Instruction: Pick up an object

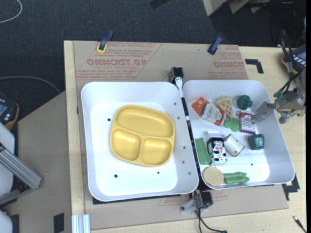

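Observation:
The right bin [277, 166] holds several small items. Among them are a red and white carton [207, 109], a tan waffle piece [224, 103], a dark green round toy [243, 101], a maroon packet [247, 122], a teal cup [256, 141], a white mug [233, 145], a black and white cow toy [218, 150], a green bar [201, 151], a tan disc [213, 175] and a green pod [236, 179]. My gripper [272, 109] hangs over the bin's right rim, just right of the maroon packet, with nothing seen in it.
The left bin [97, 169] carries a yellow divided plate [142, 135]. Both bins rest on a cardboard sheet [146, 62] held by clamps at the back. Cables and gear lie at the bench's right edge [294, 57].

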### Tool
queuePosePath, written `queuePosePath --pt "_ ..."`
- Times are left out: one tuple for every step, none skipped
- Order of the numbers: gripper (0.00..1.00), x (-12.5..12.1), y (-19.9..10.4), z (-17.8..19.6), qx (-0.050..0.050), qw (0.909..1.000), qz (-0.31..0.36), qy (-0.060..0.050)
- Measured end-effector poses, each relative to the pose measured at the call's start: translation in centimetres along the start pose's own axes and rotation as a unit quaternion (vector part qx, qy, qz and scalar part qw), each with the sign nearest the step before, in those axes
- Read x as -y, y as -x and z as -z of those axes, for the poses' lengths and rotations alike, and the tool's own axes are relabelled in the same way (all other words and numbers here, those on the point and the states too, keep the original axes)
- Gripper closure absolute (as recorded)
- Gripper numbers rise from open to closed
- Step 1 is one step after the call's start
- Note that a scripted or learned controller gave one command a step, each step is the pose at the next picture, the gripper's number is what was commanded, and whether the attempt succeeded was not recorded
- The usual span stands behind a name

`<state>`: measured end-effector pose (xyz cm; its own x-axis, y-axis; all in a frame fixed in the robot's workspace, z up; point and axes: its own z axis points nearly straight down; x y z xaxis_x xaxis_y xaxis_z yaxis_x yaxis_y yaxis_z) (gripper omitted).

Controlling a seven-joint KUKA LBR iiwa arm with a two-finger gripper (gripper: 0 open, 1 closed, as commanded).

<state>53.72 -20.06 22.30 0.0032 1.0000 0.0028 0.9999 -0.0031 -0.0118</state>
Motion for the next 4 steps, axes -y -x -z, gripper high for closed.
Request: queuePosePath --pt "0.0 -0.3 0.0 0.6 0.002 1.0 0.002 0.006" --pt "0.0 -0.8 0.2 -5.6 0.0 1.0 0.001 0.002" --pt "0.0 -0.3 -0.8 -11.2 0.0 1.0 0.002 0.003" --pt "0.0 -0.3 -0.9 -14.0 0.0 1.0 0.002 0.004"
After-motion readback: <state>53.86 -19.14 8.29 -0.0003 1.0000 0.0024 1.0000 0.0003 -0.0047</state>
